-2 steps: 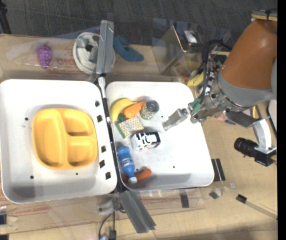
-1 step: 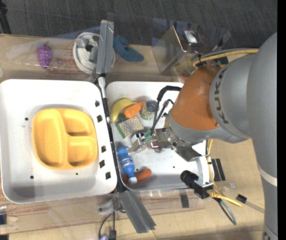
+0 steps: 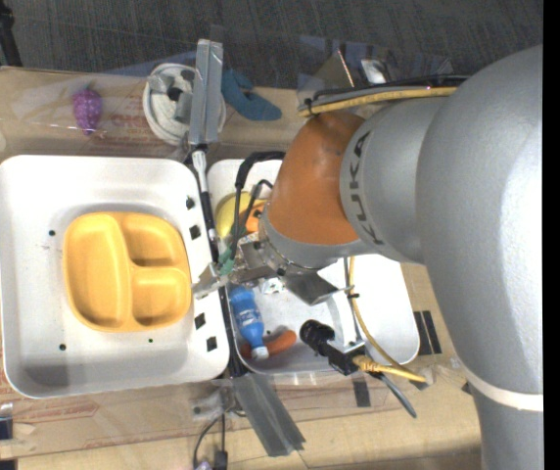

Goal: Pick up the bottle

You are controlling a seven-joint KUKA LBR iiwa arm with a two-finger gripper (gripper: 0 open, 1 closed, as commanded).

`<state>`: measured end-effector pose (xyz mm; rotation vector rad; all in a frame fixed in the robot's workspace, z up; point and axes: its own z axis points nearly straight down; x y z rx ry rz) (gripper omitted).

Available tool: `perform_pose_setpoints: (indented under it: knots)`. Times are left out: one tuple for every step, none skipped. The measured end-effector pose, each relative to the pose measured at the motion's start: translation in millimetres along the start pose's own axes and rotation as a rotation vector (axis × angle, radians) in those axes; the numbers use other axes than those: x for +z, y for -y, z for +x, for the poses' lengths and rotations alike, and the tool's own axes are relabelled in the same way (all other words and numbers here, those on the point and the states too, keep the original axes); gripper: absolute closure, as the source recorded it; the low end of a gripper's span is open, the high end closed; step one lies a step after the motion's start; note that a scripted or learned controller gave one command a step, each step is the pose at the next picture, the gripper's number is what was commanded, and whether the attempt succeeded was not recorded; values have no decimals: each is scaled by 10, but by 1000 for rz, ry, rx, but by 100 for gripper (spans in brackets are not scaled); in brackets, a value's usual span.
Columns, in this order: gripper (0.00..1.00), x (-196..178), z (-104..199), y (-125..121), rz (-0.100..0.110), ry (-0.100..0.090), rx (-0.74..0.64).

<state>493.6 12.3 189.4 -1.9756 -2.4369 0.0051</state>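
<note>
Blue bottle (image 3: 245, 319) lies flat in the right bin (image 3: 390, 302), against its left wall, at six o'clock from the gripper (image 3: 229, 272). Whether the gripper is spread cannot be told. Risk: the wall obstructs the grasp, and the orange item (image 3: 282, 341) just beside the bottle may snag.

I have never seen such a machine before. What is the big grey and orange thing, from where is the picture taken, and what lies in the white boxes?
The big grey shape is a robot arm with an orange band above its wrist; it reaches in from the picture's right. One fixed camera above the bench looks down at a slant. At the arm's end is the gripper, the robot's hand, near the wall between the two bins. The left bin holds a yellow divided tray. In the right bin a blue bottle lies just below the gripper, a small orange thing beside it. The view does not show the bottle gripped.
</note>
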Motion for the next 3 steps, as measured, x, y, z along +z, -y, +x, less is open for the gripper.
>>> perform_pose_setpoints:
  knots:
    - [0,10,-731,331,4,-2,72]
    - [0,790,-1012,353,2,-3,-317]
    - [100,720,-1010,349,6,-6,-322]
